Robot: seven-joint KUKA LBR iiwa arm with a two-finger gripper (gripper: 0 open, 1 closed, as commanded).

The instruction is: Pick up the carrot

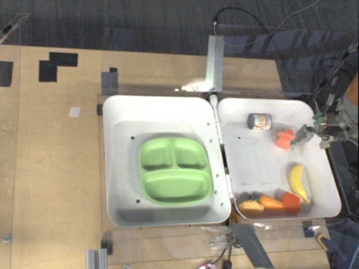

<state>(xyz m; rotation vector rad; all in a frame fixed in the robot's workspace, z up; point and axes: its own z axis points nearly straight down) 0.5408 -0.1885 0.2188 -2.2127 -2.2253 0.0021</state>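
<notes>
The carrot is orange and lies flat along the front wall of the right bin. A red piece touches its right end, and a yellow-brown food piece sits at its left end. My gripper hangs over the right bin's far right side, well behind the carrot. It is open with nothing between its fingers. One dark finger points toward a salmon-pink toy.
In the right bin there is also a small tin can at the back and a banana on the right. The left bin holds a green divided plate. A metal post stands behind the bins.
</notes>
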